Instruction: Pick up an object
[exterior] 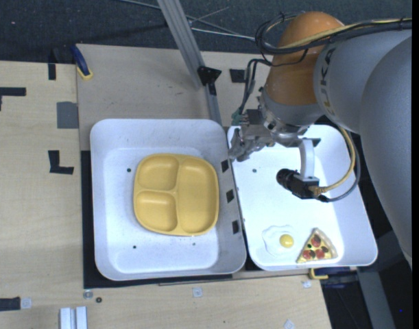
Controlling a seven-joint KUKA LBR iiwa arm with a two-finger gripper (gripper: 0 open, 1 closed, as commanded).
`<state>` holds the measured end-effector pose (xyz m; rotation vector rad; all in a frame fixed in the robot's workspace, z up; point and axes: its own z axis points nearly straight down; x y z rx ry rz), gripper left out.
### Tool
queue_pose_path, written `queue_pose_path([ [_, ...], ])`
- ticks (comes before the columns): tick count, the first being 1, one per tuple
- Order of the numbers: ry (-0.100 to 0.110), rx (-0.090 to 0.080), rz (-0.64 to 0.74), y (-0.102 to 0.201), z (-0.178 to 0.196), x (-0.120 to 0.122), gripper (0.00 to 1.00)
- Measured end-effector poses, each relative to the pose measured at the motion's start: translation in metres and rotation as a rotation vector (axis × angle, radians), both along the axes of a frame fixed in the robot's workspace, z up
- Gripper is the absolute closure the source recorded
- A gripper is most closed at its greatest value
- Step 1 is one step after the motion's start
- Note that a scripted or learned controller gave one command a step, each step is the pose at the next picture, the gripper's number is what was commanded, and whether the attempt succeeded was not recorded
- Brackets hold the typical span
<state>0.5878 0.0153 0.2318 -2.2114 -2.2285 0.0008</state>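
Observation:
A yellow divided plate (175, 194) lies in the middle of the left bin (106, 184). In the right bin (264, 184) a toy fried egg (280, 239) and a toy pizza slice (317, 246) lie side by side near the front edge. My gripper (242, 146) hangs over the right bin's back left corner, close to the wall between the bins. It is well behind the egg and the pizza slice. Nothing shows between its fingers, which look close together.
A grey metal pole (188, 40) slants up from between the bins at the back. The arm's orange band (298, 53) and black cable loops (312, 184) hang over the right bin. Tape marks dot the wooden bench (31, 115) at left.

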Motion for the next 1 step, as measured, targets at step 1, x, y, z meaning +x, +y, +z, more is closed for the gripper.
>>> queue_pose_path([
  [1,-0.001,0.0,-0.001,0.0493,0.0052,0.01,1.0],
])
